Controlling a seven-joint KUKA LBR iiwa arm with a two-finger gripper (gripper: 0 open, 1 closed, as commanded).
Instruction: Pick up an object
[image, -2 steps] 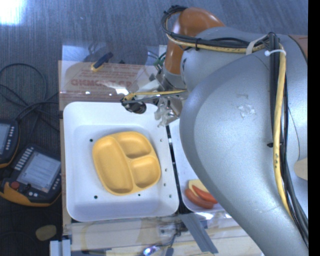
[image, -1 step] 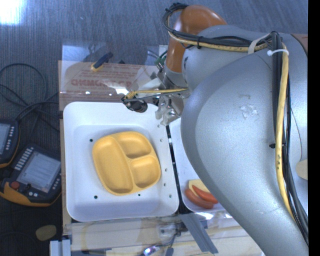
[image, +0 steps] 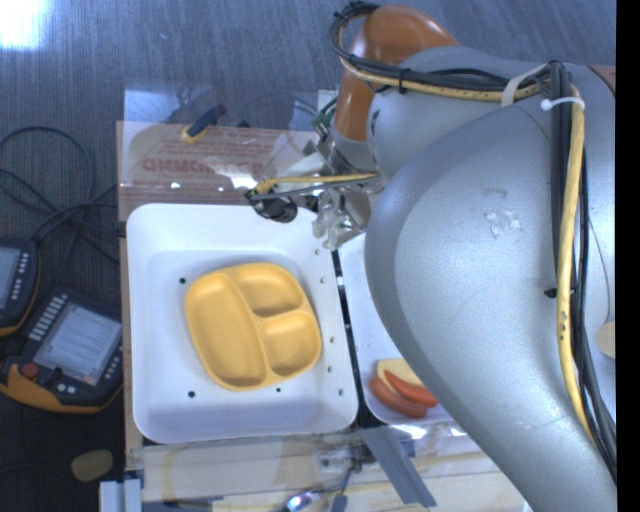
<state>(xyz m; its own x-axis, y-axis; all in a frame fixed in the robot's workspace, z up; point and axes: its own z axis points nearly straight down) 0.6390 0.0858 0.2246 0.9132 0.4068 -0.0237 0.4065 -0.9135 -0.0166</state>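
A yellow divided plate lies in the left white bin, a little left of its middle. A red and orange piece like an apple slice lies at the near left corner of the right bin, partly hidden under the arm. My gripper hangs over the far end of the divider between the two bins, well away from both the plate and the slice. Nothing shows in its grasp. The big grey arm hides most of the right bin.
A thin yellow rod and a dark part stick out left of the wrist over the left bin's far rim. Cardboard lies behind the bins. A teach pendant sits on the floor at the left.
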